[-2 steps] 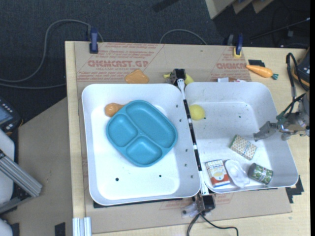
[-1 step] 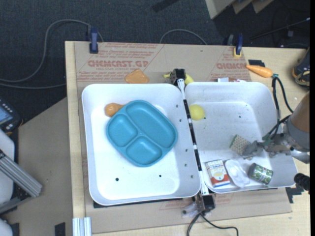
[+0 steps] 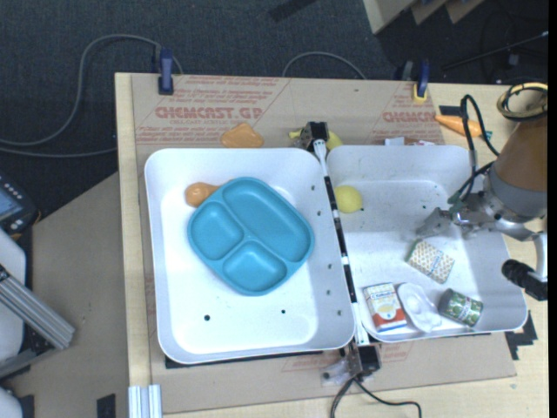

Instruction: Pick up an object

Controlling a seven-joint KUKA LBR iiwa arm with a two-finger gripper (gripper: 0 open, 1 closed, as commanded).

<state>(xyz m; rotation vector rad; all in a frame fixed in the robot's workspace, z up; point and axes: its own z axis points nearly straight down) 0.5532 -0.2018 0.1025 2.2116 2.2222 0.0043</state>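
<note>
The right bin [image 3: 392,168] holds a yellow ball [image 3: 348,199] at its left wall, a patterned packet [image 3: 432,260] in the middle, and a red-and-white carton [image 3: 383,308], a white lid-like piece [image 3: 419,306] and a green can [image 3: 459,307] along the front. My gripper [image 3: 438,223] reaches in from the right and sits low over the bin floor, just above and beyond the patterned packet. Nothing shows between its tips. The left bin [image 3: 174,320] carries a blue divided plate [image 3: 250,233], with an orange piece [image 3: 199,193] at the plate's far left edge.
On the bench behind the bins lie an orange lump [image 3: 241,135], a yellow-and-black item [image 3: 313,133] and an orange stick [image 3: 457,122]. Blue clamps [image 3: 164,70] hold the board's back edge. A black cable [image 3: 473,142] runs along the arm.
</note>
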